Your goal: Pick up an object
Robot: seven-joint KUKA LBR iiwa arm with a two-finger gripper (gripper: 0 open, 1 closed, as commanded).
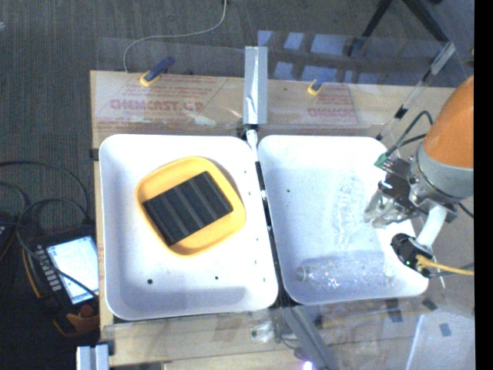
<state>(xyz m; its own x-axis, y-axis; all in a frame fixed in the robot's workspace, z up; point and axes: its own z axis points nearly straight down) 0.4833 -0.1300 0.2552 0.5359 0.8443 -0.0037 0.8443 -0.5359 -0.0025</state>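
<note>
The arm is reaching in from the right, and the tool (385,206) is hanging over the right edge of the right bin (308,160); I cannot tell how it is set, since the metal parts are blurring together from here. Two clear plastic things are lying in that bin: a crinkly transparent piece (347,203) just beside the tool, and a clear bottle (339,272) on its side near the front wall. In the left bin (123,284) a yellow tray-like object with a black ribbed insert (191,204) is sitting flat, well apart from the arm. The nearest candidate, the crinkly piece, is looking very light, thin and likely to crumple or slip, so I would judge a pinch across a raised fold to be safest; the bottle is probably light and prone to rolling, best taken across its body. The bins are resting on a pale wooden worktop (177,102) with two yellow clamps (156,70) at the back, grey carpet around it, cables trailing, and a handheld pendant (65,264) lying on the floor to the left.
</note>
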